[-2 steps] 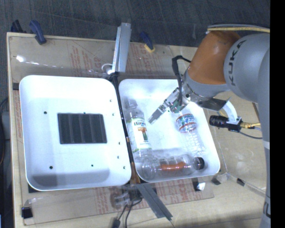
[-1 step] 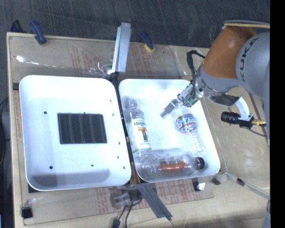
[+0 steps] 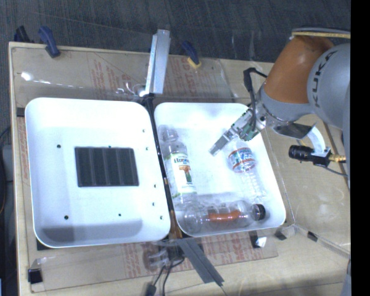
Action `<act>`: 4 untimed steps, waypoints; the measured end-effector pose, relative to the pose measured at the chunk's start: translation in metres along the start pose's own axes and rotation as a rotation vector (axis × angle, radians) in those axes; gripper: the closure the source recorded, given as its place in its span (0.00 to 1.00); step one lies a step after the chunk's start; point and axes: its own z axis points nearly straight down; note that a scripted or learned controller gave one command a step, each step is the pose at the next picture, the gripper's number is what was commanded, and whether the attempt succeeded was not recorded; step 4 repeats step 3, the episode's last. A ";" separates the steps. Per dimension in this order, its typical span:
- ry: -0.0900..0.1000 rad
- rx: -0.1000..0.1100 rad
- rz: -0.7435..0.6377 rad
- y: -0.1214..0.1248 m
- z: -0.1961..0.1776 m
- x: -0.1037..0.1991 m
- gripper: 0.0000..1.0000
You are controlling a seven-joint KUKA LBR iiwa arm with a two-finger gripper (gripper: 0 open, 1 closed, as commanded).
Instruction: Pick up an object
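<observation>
Clear plastic water bottle (image 3: 243, 165) is lying light, slick, crushable under gripper (image 3: 225, 142); fingers' state unreadable; suggest gripping mid-body at label.

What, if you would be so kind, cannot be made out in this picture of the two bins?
- Claw, camera view: too small and slanted to tell its state.
- Bottle labels, camera view: print too small to read.
- Bottle along the right bin's near wall: clear plastic and glare blur its outline.
- Arm: cut off by the frame's top edge.

The arm (image 3: 314, 79) is cut off at the right edge — the gripper's (image 3: 225, 142) fingers blur together.
</observation>
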 end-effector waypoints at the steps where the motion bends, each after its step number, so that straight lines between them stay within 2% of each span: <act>1: -0.002 -0.001 -0.029 0.004 -0.009 -0.004 0.00; 2: 0.002 0.002 -0.068 0.029 0.046 0.014 0.00; 3: -0.002 -0.001 -0.091 0.012 0.008 -0.011 0.00; 4: -0.002 -0.001 -0.091 0.012 0.008 -0.011 0.00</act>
